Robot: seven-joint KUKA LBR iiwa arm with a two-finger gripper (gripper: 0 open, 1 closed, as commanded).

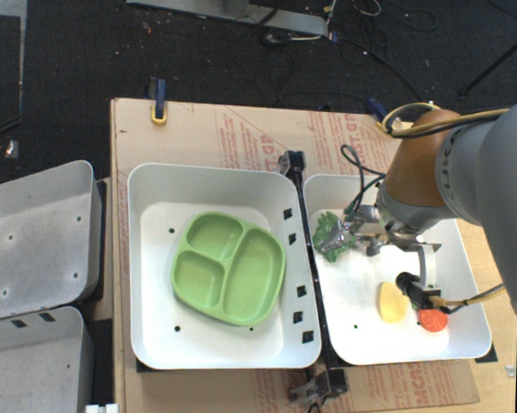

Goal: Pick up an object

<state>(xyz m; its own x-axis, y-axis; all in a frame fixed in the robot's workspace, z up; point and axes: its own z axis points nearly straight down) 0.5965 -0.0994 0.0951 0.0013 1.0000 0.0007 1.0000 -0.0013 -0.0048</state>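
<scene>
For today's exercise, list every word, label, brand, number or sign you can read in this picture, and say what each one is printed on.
Red printing on the brown cardboard sheet under the two bins: upside down and too blurred to read.
More red printing on the cardboard's near edge: also unreadable.
Green divided plate: no text to make out.
Left bin and right bin: plain white, black marks but no lettering.

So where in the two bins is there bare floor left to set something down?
Right bin: a bare patch along the near wall, left of the yellow piece and red piece; the far half is crowded by the gripper and a green item. Left bin: narrow margins around the green divided plate.
</scene>
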